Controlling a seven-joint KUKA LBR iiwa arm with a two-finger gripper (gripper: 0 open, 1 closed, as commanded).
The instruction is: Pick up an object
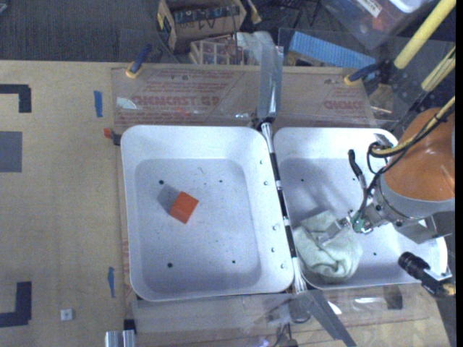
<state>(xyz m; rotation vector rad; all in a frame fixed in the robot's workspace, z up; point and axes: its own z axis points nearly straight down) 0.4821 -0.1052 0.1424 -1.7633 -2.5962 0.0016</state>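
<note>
Presently the pincer (346,226) is seen low in the right bin (325,147), at the upper right edge of a crumpled pale cloth (329,248) that lies in that bin's lower left corner. Whether the pincer is spread or pressed together cannot be told, since its tip is small and blurred against the cloth. No object can be said to be held. An orange block (184,207) lies alone in the left bin (145,150), well apart from the arm.

Several failures may be feared. Should the cloth be meant, only a thin fold might be caught, and it could slip free on the lift. A limp cloth may also drag along the bin wall. If the descent is carried too far, the bin floor may be struck.
</note>
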